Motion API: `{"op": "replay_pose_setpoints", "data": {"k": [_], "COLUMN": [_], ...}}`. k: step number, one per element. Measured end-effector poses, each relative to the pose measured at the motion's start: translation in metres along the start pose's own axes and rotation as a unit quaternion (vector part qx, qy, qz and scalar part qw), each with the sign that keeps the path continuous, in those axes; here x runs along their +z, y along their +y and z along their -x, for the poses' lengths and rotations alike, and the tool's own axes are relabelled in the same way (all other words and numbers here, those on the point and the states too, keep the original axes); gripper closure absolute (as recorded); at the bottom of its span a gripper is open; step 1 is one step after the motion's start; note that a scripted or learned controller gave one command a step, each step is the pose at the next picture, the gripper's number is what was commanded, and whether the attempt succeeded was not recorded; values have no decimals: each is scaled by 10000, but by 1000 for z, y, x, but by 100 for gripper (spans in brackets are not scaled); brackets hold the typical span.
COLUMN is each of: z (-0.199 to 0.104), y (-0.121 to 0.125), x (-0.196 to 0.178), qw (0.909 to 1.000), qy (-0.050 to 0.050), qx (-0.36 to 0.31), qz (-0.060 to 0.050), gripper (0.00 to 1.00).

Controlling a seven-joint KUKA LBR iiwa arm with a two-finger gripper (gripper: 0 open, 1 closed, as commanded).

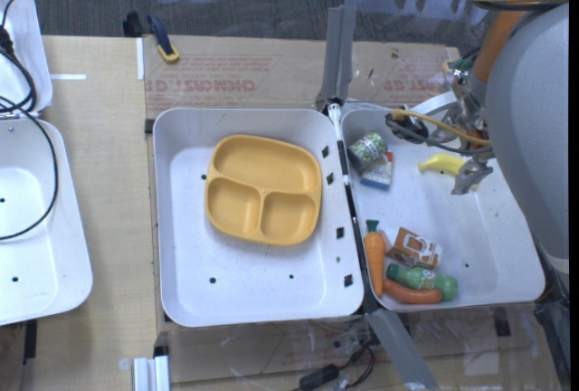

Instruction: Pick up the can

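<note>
Reversed red lettering on bench cardboard (231,72), unreadable can (368,147) label.

Both white bins (172,226) look like smooth, faintly glossy plastic; the yellow divided tray (263,188) in the left one is matt plastic. Right of that tray, the can (368,147) wears a shiny printed label, and the carrot (374,258) looks like smooth moulded plastic
</note>
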State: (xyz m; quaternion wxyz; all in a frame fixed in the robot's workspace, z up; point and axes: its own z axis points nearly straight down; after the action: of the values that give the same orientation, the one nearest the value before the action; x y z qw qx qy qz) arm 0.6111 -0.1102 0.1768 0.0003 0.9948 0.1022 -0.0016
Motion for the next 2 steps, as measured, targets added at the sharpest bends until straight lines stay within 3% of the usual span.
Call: {"op": "replay_pose_setpoints", "data": {"k": [1, 2], "z": [1, -14], "y": [0, 12], "x": [-7, -248], "qw": [10000, 10000], "qy": [-29, -1], "qx": [-27, 9], "qz": [0, 3], "gripper": [100, 100]}}
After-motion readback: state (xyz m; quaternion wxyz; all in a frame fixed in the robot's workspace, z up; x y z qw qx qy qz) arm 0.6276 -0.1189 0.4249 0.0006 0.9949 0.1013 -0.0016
